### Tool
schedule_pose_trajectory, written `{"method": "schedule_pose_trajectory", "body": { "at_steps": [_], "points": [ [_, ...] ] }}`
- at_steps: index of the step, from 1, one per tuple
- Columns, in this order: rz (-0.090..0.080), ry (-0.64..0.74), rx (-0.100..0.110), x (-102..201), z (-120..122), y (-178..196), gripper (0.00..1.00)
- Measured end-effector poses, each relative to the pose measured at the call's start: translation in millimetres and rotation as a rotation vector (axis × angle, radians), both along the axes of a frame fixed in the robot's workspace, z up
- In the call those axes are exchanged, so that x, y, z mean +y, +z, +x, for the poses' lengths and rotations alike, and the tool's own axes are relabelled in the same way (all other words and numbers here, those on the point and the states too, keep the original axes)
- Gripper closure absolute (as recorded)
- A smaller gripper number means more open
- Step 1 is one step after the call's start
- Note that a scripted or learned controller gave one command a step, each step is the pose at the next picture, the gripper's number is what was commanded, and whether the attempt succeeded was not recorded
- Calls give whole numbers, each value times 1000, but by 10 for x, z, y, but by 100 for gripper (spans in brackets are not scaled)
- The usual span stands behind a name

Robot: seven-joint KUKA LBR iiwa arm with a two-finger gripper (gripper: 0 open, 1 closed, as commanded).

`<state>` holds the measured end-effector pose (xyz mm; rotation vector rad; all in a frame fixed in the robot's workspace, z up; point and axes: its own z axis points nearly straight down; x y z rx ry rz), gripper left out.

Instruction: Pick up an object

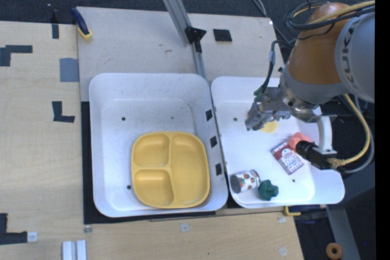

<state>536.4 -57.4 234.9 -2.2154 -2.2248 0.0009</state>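
The letters "KU" read in black on the grey arm point(359, 58) at its far right, beside the orange band. A small red-and-white packet point(287, 157) bears print too small to read. The gripper point(259, 120) hangs low over the right bin point(234, 100), near that bin's far left part. A small yellow object point(270, 126) shows just beside and partly under the gripper; whether the fingers grasp it, or how far apart they stand, cannot be told. The packet lies nearer the camera and right of the gripper, touching a salmon-pink object point(297, 140). Further toward the near rim lie a small white can with red marks point(245, 181) and a dark green object point(267, 190), side by side. Left of the gripper, the left bin point(106, 131) holds a yellow divided tray point(170, 168). Both bins sit on the worktop point(134, 39).
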Motion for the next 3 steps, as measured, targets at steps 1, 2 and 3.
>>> {"method": "schedule_pose_trajectory", "body": {
  "at_steps": [1,2,3],
  "points": [
    [-1,0,2,499,-119,-136,100],
    [-1,-1,2,1003,-270,-230,100],
    [-1,-1,1,1468,-396,-87,100]
  ]
}}
